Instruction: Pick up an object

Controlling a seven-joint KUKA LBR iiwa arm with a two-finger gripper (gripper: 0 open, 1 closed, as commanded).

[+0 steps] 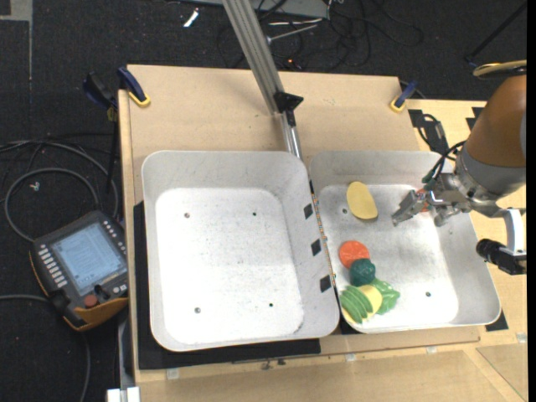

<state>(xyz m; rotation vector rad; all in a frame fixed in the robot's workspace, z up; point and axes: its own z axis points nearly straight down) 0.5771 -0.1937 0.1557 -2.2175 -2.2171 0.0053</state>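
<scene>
1. On a tan wooden bench (209, 115) set over dark carpet, two shallow white bins sit side by side, seen from above at a slant.
2. Left bin (222, 245), the larger in view, shows a bare, speckled floor with four small dark dots near its corners.
3. Right bin (435, 258) carries every loose object, all gathered toward its left half.
4. Grey arm with an orange band (502, 128) reaches in from the right edge, above the right bin's upper right corner.
5. A slanted metal pole (255, 44) runs from the top of the frame down to the seam between the bins.
6. A handheld control pendant (79, 262) with a lit screen lies on the carpet to the left of the bench, cables looping behind it.
7. Gripper (425, 209) hangs over the right bin's upper middle, its two fingers spread apart with nothing between them.
8. A yellow oval object (362, 200) lies just to the left of the gripper, apart from the fingers.
9. A green-and-yellow object (367, 299) rests near the bin's lower left wall.
10. An orange round object (353, 251) sits below the yellow oval, touching a dark green object (362, 270) just beneath it.
11. Blue-and-yellow clamps (132, 86) grip the bench's far corners.
</scene>
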